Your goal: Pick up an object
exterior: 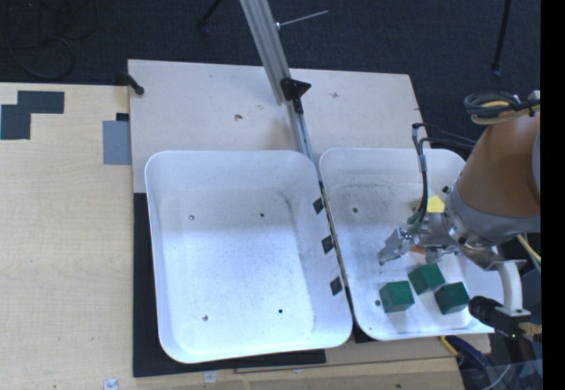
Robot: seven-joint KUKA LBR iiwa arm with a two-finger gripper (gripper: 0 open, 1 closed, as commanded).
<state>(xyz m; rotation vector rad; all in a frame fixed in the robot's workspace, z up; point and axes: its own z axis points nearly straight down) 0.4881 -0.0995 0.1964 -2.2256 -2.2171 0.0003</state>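
Three green blocks are seen near the right bin's six-o'clock edge. They are judged light, rigid, best pinched across flat faces. The claw hangs at their eleven o'clock; its state cannot be told.

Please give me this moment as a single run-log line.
end effector: above right bin, nothing seen held | three green blocks: on bin floor | pick: not done

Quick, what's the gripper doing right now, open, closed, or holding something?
Gripper: low in the right bin, above the green blocks; open or closed cannot be told, nothing seen between its fingers.
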